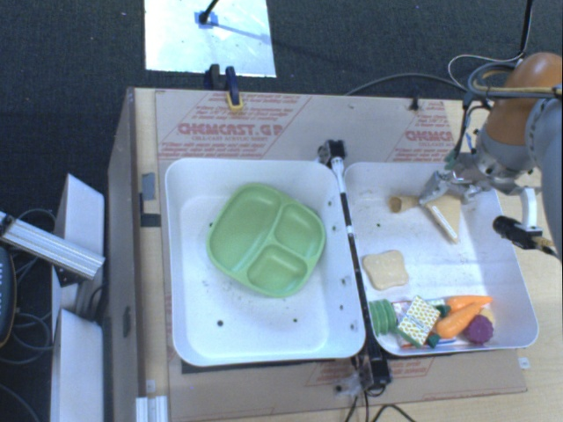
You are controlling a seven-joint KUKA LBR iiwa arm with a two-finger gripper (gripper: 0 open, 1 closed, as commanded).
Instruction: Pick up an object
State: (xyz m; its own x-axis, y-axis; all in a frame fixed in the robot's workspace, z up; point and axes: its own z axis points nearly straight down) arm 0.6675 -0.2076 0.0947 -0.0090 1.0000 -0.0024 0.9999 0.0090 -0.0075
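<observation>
Two shallow white plastic bins (189, 236) sit on a brown printed cardboard-covered bench (264, 121) over dark carpet (70, 42); the metal gripper (453, 189) hovers, fingers spread apart.

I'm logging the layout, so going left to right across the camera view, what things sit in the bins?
green divided plate → slice of bread → small tan piece → carrot → purple fruit. The other items cluster too closely to order.
</observation>
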